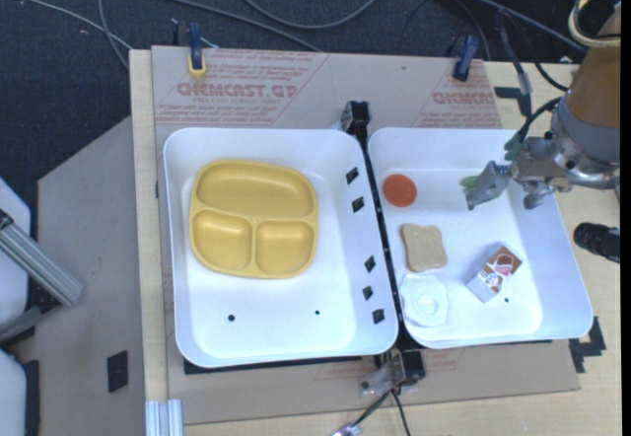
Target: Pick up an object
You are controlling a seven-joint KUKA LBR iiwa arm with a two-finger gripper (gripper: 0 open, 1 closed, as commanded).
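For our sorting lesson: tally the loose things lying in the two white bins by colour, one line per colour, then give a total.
Yellow: 1, the yellow plastic three-compartment tray
Orange: 1, the flat orange round disc
Tan: 1, the tan bread-slice-shaped piece
White: 1, the white round lid
Brown-and-white: 1, the small printed carton
Total: 5

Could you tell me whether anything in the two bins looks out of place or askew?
Nothing is spilled or broken. The small carton in the right bin lies tipped on its side at an angle; the yellow tray sits flat in the left bin.
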